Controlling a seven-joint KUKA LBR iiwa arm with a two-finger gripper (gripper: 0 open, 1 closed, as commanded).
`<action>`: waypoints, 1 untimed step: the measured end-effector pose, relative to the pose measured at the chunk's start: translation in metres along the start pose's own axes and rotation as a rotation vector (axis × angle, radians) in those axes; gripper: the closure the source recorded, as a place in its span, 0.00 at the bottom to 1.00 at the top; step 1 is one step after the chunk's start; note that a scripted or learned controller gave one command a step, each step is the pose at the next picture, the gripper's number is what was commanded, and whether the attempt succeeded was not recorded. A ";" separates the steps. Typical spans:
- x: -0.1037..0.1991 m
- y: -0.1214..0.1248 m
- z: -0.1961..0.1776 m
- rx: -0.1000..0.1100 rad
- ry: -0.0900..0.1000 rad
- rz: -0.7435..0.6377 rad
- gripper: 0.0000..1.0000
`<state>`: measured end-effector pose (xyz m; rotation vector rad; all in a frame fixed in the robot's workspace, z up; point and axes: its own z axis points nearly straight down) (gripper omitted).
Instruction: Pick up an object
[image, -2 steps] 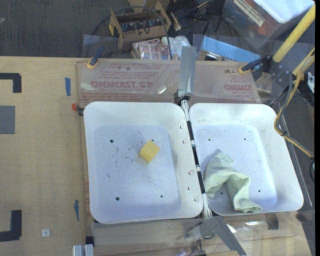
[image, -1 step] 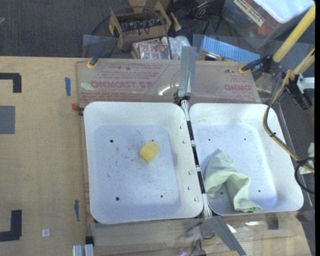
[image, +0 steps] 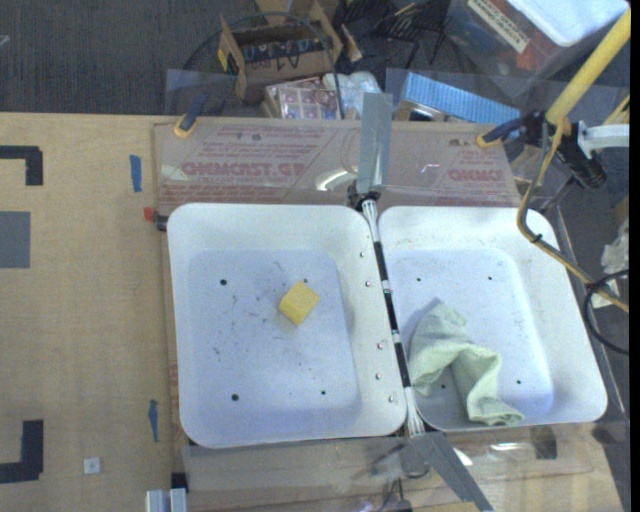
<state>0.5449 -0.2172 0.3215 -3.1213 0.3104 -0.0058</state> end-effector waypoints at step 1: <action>-0.046 0.015 0.154 -0.002 -0.007 0.026 1.00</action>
